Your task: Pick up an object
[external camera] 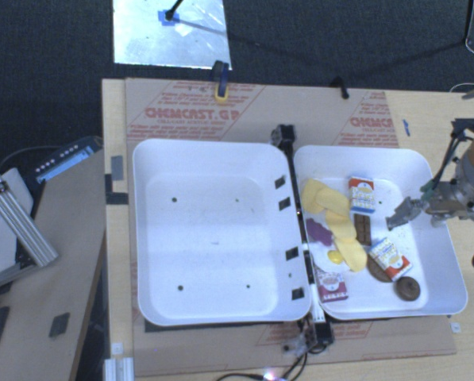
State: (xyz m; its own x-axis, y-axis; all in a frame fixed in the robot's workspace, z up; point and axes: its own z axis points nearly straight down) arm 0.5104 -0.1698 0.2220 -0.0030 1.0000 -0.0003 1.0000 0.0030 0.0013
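The right bin [427,169] holds a heap of small things. Pale yellow pieces [325,198] lie at its left, with a yellow banana-like piece [349,252] below them. A red, white and blue carton [362,194] sits near the bin's middle, above a brown bar [363,228]. A second small carton [389,258] lies tilted lower down, next to a round brown cookie [407,289]. Purple grapes [319,232], a fried egg [334,255] and a maroon packet [333,286] lie along the left wall. My gripper [400,213] hangs over the bin's right half, just right of the brown bar, with nothing seen in it.
The left bin [213,228] is a bare white tray. A black hinge strip [296,221] with clips divides the two bins. A cardboard sheet [197,113] lies under both. Cables and a bracket [463,129] stand at the right edge.
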